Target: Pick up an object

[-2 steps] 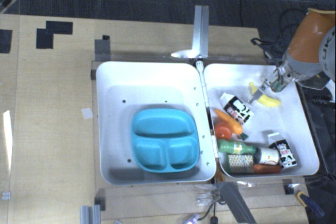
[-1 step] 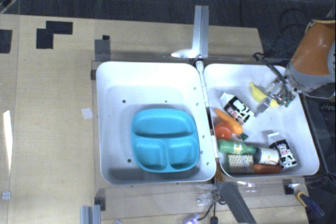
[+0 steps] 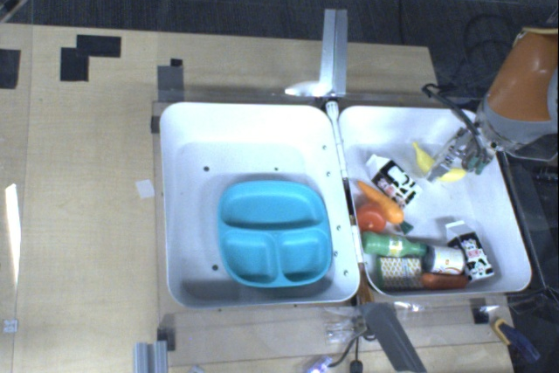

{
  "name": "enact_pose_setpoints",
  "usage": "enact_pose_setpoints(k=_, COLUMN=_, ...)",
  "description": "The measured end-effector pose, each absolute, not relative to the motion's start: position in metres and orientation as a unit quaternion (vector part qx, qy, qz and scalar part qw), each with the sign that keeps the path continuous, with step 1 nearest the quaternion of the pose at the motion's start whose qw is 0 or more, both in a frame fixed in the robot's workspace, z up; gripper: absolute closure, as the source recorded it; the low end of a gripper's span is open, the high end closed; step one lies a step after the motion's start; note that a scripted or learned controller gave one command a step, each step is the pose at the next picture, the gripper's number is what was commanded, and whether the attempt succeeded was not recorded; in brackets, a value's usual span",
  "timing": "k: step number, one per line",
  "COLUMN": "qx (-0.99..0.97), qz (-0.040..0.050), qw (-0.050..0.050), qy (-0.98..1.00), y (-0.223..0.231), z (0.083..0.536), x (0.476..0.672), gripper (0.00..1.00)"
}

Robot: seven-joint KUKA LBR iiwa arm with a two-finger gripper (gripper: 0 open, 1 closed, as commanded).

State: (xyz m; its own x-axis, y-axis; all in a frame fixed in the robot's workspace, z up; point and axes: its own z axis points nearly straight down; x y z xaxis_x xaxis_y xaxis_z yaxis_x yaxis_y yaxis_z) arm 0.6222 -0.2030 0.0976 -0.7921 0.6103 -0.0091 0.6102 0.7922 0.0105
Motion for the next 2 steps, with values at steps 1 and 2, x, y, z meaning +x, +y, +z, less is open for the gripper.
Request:
enact_pose_setpoints(k=1, qx=0.363, qz=0.0027, qw=0.006, qy=0.932, y=-0.204, z=0.088, x=0.604, gripper=1.0)
enact_pose_setpoints(k=2, qx=0.295, qz=0.0011, qw=0.002, qy=0.956, y=-0.114, z=0.198, x=0.607, gripper=1.0)
